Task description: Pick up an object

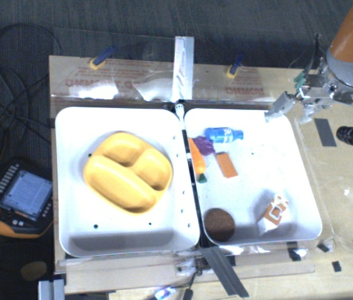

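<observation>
The gripper (283,105) hangs over the far right corner of the right bin (301,167); whether it is spread or pressed together cannot be told, and nothing is seen in it. In this bin a blue bottle (223,134) lies near the far wall, with a purple piece (203,145), a carrot (197,161) and an orange block (226,165) just beside it. A brown ball (219,223) and a small carton (275,211) lie near the front wall. The left bin (70,167) holds a yellow bread (128,172).
</observation>
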Action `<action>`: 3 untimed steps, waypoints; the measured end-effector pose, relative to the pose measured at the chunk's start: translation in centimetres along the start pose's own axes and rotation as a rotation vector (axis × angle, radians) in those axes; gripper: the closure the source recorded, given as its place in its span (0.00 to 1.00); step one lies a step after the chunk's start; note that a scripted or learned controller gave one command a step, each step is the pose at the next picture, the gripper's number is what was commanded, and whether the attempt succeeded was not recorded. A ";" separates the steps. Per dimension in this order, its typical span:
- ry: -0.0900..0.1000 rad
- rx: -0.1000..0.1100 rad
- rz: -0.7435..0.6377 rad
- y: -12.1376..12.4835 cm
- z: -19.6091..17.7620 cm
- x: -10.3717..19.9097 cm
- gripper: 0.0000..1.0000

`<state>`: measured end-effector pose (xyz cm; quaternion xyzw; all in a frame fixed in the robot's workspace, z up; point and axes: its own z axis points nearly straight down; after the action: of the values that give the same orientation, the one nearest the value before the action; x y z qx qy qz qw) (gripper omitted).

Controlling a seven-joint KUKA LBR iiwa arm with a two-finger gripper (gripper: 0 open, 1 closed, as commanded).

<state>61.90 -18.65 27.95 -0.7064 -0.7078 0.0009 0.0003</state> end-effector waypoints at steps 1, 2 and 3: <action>-0.001 0.000 -0.169 4.9 11.0 4.2 0.00; 0.002 -0.002 -0.299 1.5 18.7 7.5 0.00; 0.000 -0.014 -0.072 0.3 19.0 6.9 0.00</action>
<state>62.14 -11.77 8.95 -0.6806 -0.7327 -0.0039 -0.0045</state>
